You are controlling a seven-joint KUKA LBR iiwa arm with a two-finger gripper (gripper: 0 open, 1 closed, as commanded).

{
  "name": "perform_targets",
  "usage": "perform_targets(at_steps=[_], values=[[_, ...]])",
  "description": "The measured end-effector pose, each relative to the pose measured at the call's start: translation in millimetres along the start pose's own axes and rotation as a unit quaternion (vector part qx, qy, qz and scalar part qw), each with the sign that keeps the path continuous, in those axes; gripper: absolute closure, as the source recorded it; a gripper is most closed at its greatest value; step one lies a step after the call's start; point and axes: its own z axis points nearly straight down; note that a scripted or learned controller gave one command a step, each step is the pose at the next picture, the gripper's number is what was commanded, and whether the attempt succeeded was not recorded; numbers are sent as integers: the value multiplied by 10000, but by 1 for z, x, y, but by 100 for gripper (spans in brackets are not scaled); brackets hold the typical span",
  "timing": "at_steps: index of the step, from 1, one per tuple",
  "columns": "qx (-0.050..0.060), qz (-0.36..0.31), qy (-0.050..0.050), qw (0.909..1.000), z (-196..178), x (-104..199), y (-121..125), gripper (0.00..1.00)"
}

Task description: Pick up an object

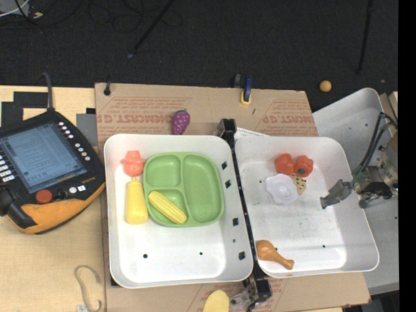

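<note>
Right bin point(351, 255), red pepper point(294, 165) well apart from pincer point(338, 194).

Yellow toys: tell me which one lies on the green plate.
The corn cob, lying in a lower-left compartment of the green plate. The yellow bottle lies beside the plate; another yellow toy sits outside the bins.

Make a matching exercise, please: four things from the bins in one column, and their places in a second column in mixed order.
Things:
1. corn cob
2. yellow bottle
3. drumstick
4. red pepper

Places:
A. right bin, near its front edge
B. on the green plate
C. right bin, far part
D. left bin, just left of the plate

Pairs: 1-B, 2-D, 3-A, 4-C
</note>
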Motion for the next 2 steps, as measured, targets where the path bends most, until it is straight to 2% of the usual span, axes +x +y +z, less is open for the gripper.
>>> perform_targets(at_steps=[1, 2], values=[[-57, -9, -14, 10000, -6, 0, 2, 0], [-40, -19, -7, 10000, 37, 0, 3, 0]])
